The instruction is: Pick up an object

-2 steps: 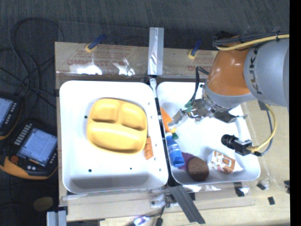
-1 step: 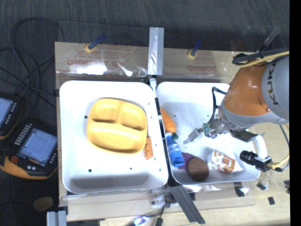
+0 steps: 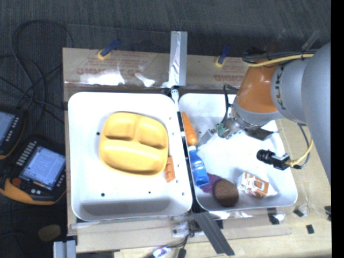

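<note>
Here, going from the left, I see first the left bin [image 3: 80,192]. A big yellow tray [image 3: 133,142] with three compartments lies in it, upside up and a little turned, filling the middle of that bin. Just beside its right lower corner, a small orange piece [image 3: 170,170] leans on the wall between the bins.

Next comes the right bin [image 3: 287,195]. Along its left wall lies an orange carrot [image 3: 188,129]; its long axis runs from the far side toward the near side, and its narrow end points to the far side. Directly below the carrot, nearly touching it, is a blue bottle [image 3: 198,168], with the same long axis along the wall, leaning slightly to the right at the near end. At the near edge a brown round object [image 3: 226,192] rests, with something purple under its left side. To the right of it lies a small white and orange packet [image 3: 254,185].

My gripper [image 3: 226,128] hangs over the middle of the right bin, near the carrot but apart from it. Whether my fingers are apart or together I cannot tell, they are too small and blurred. My orange band [image 3: 258,90] is above, further right.
</note>
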Controlling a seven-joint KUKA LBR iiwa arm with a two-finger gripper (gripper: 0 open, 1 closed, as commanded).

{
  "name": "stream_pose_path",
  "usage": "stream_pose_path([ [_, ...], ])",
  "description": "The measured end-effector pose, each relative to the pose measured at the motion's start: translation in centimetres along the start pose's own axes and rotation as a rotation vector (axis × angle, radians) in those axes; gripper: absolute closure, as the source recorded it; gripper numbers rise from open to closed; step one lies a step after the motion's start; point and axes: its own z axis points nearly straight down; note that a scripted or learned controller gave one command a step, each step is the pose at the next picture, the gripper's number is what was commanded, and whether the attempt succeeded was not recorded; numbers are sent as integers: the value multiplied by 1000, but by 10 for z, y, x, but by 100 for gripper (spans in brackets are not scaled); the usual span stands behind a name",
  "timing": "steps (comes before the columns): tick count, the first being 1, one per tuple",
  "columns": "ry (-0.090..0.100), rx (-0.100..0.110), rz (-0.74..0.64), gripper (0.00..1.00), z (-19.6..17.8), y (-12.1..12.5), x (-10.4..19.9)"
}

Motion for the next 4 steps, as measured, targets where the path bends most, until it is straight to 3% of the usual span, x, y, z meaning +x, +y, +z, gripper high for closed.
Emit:
stream_pose_path([
  [1,-1,0,-101,0,1,54,-18],
  [2,1,-5,-101,100,-10,56,-18],
  [3,1,10,-262,100,-94,64,33],
  [4,4,12,91,100,-94,-10,107],
])
